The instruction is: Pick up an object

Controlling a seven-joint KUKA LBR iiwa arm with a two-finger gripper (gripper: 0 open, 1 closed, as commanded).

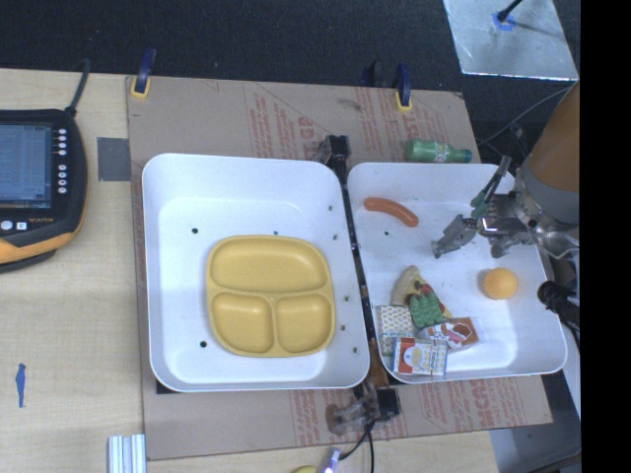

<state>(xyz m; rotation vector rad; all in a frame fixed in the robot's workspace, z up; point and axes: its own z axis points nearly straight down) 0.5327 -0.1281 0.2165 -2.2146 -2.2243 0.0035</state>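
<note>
- Worktop (79, 343): light wood surface with a brown cardboard sheet (246, 116) laid over it. Two shallow white bins sit side by side on the sheet.
- Left bin (173, 195): holds one yellow compartment tray (269, 296), lying flat, with one long section at the far side and two smaller sections at the near side.
- Right bin (513, 348): holds the loose objects listed below.
- Sausage (391, 211): orange-red, lying in the far left area of the right bin, well apart from the other items.
- Orange ball (500, 284): in the right half of the bin, just beside and below the end effector, not touching it.
- Near-left cluster: a tan wedge-shaped item (407, 285), a green item (427, 309) lying against it, and small printed cartons (419, 348) at the near edge. Exact contact among these cannot be determined.
- End effector (455, 238): positioned over the right bin, between the sausage and the orange ball. The fingers stand parted, with white bin floor visible between them; nothing is gripped.
- Arm (557, 161): enters from the right; the orange band shows at the right side.
- Green bottle (437, 151): lies on its side on the cardboard, just beyond the far rim of the right bin.
- Teach pendant (35, 190): rests on the worktop at the left edge.
</note>
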